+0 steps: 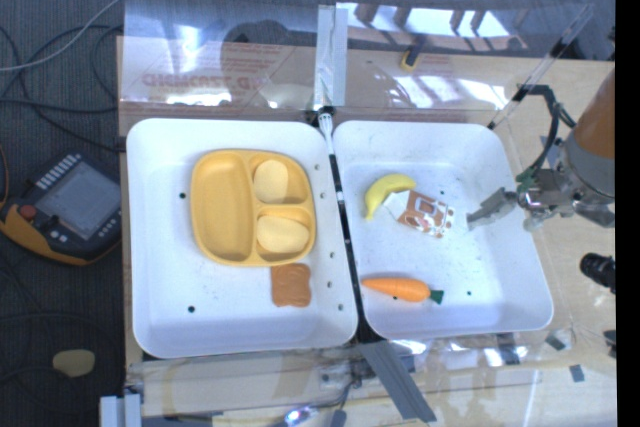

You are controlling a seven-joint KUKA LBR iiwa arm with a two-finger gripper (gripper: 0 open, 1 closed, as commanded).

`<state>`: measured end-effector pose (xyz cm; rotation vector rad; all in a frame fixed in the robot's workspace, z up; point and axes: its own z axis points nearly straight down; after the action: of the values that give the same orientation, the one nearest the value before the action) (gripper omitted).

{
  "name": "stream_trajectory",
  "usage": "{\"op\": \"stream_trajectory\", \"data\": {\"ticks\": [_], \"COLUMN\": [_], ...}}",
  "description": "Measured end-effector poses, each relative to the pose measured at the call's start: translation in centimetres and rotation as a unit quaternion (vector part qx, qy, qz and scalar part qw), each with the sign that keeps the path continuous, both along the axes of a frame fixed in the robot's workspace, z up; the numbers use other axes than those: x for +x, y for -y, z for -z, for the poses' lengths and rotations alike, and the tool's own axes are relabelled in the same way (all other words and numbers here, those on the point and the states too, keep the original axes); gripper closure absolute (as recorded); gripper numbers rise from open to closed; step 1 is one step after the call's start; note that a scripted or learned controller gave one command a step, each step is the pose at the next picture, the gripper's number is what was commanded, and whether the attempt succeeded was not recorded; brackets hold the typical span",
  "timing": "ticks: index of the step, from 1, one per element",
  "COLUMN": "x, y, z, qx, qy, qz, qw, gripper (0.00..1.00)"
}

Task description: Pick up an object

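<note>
In the right bin [520, 300] lie a yellow banana [385, 191], a small white and brown packet [427, 213] and an orange carrot [397, 289] with a green top. My gripper [486, 211] reaches in over the bin's right side, just to the right of the packet and a little apart from it. Nothing is seen held in it. The arm's wrist [585, 175] with its orange band sits at the right edge of the view.
The left bin [160, 245] holds a yellow divided tray [218, 207] with two pale round pieces in its right compartments, and a brown toast-like piece [291, 285] in front of it. A pendant [70, 205] lies on the floor at the left.
</note>
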<state>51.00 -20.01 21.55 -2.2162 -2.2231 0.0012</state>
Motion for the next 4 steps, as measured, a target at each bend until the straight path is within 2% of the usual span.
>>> {"op": "stream_trajectory", "data": {"ticks": [1,2,3,4], "x": [0.1,0.1,-1.4,0.4], "y": [-0.2,-0.2,-6.1,-7.3], "z": [-0.8,-0.8,8.1,4.7], "qx": [0.0009,0.0009,0.0004,-0.0008], "qy": [0.0,0.0,0.0,-0.001], "qz": [-0.002,-0.001,-0.023,0.114], "qw": [1.0,1.0,0.9997,0.9935], "gripper": [1.0,0.0,0.0,0.0]}}
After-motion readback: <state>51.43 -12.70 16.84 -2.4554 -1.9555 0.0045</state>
